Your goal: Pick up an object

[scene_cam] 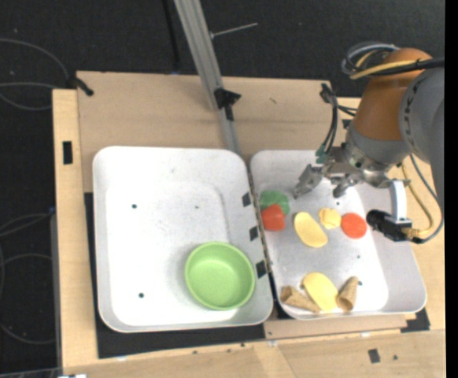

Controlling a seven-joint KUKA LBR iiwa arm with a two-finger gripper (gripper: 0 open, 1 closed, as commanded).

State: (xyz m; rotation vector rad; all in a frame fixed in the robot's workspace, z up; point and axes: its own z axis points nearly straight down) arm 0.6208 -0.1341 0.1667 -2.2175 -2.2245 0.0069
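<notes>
Over the right bin's (402,290) far half, the gripper (323,182) hangs with fingers spread apart, gripping nothing. Just below them lie a small yellow piece (330,218) and an orange ball (353,225).

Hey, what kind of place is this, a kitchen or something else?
Likely a robotics lab test bench, not a kitchen: a robot arm reaches over two white bins, toy food pieces lie in one, and loose cables trail on the dark floor.

White bins (134,179), a lime-green bowl (219,275), red tomato (353,225), yellow pieces (310,230), tan cones (347,293), orange-banded grey arm (386,109).
</notes>
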